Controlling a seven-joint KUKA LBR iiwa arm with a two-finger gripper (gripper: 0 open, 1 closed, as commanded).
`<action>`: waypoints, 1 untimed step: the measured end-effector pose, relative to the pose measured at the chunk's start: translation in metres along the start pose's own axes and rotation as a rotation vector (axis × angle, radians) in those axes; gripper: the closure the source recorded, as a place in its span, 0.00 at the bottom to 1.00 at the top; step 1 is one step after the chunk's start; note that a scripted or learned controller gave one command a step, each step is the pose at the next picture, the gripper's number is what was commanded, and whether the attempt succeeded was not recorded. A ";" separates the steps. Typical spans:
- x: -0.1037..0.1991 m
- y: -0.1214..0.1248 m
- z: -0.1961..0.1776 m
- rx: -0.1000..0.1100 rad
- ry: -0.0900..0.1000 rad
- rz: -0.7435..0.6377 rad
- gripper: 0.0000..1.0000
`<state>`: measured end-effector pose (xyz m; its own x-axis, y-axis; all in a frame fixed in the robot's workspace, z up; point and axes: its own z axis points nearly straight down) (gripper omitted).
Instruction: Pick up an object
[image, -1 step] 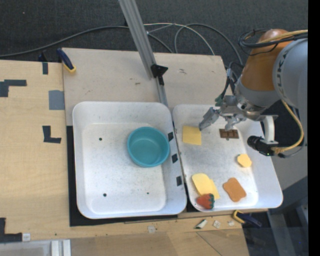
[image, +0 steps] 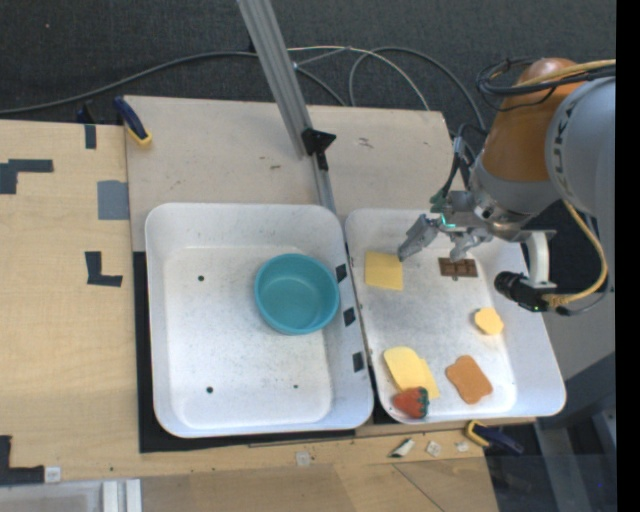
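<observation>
The gripper (image: 440, 238) hangs open and holds nothing, low over the right bin (image: 530, 400) between the yellow square (image: 384, 271) and the brown bar (image: 458, 267), likely ready to grab one.

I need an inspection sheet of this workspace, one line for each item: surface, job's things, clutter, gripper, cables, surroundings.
Surface: wooden bench bearing left bin and right bin, side by side.
Job's things: in the right bin, yellow square block, brown piece, small yellow piece, pale yellow piece, orange piece, red piece. In the left bin, teal bowl, upright.
Clutter: small bits on the bench's front edge.
Gripper: gripper hangs over the right bin's far part, between the yellow square block and the brown piece; nothing seen between its fingers.
Cables: thin cables behind the bench.
Surroundings: slanted metal post, blue clamp, dark tape marks.
</observation>
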<state>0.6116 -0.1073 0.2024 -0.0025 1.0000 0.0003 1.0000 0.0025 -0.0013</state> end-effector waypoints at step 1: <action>0.008 0.006 0.057 0.005 0.000 0.000 0.00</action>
<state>0.6170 -0.0993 0.1455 -0.0025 1.0000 -0.0002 1.0000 0.0025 -0.0065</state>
